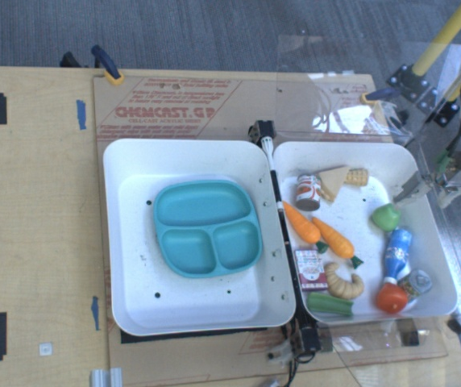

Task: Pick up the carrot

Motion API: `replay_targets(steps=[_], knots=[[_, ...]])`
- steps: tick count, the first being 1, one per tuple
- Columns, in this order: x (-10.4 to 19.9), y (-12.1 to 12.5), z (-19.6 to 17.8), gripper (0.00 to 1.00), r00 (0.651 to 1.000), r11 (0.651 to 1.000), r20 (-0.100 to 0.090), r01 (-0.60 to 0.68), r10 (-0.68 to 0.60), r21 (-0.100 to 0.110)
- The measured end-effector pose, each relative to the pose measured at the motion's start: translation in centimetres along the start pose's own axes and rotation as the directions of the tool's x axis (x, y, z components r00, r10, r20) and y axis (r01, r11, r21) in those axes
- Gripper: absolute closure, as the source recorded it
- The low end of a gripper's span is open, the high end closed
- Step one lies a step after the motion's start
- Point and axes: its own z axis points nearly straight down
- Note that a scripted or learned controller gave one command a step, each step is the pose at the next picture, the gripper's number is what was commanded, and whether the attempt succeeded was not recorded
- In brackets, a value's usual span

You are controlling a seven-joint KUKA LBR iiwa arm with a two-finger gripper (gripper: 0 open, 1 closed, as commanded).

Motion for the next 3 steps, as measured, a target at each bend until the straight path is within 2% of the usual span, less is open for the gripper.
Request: replay_targets(steps=[1,2,3], knots=[[8.2,2.3,8.9,0.00,0.999,0.999,-0.006,0.039,-0.039,0.009],[7.4,1.6,16.8,0.00,0.992,0.992,0.001,-0.124,0.124,-0.007],[7.5,1.6,16.0,1.00,0.992,0.992,0.002,-0.127,0.127,-0.006]])
